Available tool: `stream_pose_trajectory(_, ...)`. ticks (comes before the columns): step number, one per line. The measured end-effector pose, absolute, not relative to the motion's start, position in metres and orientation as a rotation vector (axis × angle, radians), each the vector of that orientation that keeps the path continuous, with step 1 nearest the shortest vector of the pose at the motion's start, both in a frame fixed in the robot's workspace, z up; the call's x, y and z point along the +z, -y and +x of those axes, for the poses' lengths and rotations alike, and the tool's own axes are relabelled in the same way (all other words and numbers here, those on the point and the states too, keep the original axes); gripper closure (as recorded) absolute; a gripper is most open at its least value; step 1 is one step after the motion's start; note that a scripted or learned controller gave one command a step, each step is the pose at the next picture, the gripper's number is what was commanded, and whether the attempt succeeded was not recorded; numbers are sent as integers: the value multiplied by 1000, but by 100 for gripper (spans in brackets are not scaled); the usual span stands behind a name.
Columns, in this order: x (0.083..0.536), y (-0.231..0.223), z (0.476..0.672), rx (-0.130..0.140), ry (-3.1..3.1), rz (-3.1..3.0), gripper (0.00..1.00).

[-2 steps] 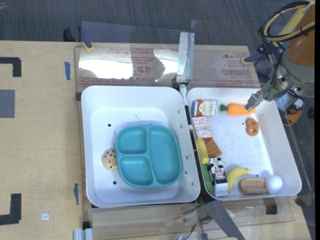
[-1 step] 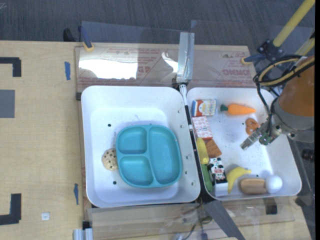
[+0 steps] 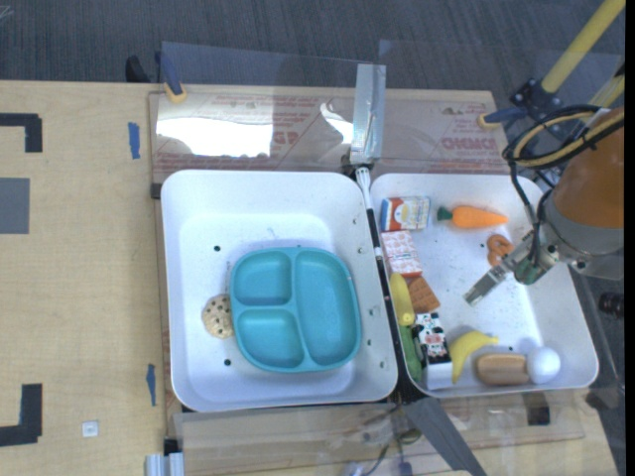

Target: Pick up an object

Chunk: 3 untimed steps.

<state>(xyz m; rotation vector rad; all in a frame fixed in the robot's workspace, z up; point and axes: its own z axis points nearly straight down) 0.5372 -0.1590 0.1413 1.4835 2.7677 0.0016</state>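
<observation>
The right bin [image 3: 571, 296] holds the candidate objects: a carrot [image 3: 476, 217] near its far wall, a small milk carton [image 3: 406, 212] to the carrot's left, and a small orange piece [image 3: 499, 247] just below the carrot. Along the bin's left wall lie a red-and-white packet [image 3: 400, 253], a yellow item [image 3: 400, 297], a brown waffle-like piece [image 3: 424, 294], a black-and-white cow-patterned box [image 3: 432, 337] and a green strip [image 3: 413, 351]. At the near wall sit a banana [image 3: 470, 346], a bread roll [image 3: 501, 367] and a white egg [image 3: 544, 364], close together. The tool [image 3: 483, 288] hangs over bare floor in the middle of this bin, angled down toward the left, with the orange piece just beside its upper part and the carrot a little farther off; the banana and roll lie nearer the viewer, apart from it. Nothing is seen between its fingers; whether they are spread or closed I cannot tell. The arm [image 3: 595, 191], grey with its orange band, enters from the right. The left bin [image 3: 189, 266] carries a teal divided plate [image 3: 295, 308] with a cookie [image 3: 217, 315] touching its left edge. Both bins rest on the desk [image 3: 69, 266].
</observation>
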Motion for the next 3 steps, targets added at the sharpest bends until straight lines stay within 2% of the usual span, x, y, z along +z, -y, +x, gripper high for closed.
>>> stream_pose_trajectory(1,87,134,564,4,-2556,1818,0)
stream_pose_trajectory(2,86,131,626,4,-2456,1950,0)
stream_pose_trajectory(3,107,187,667,-2,-2458,1953,0)
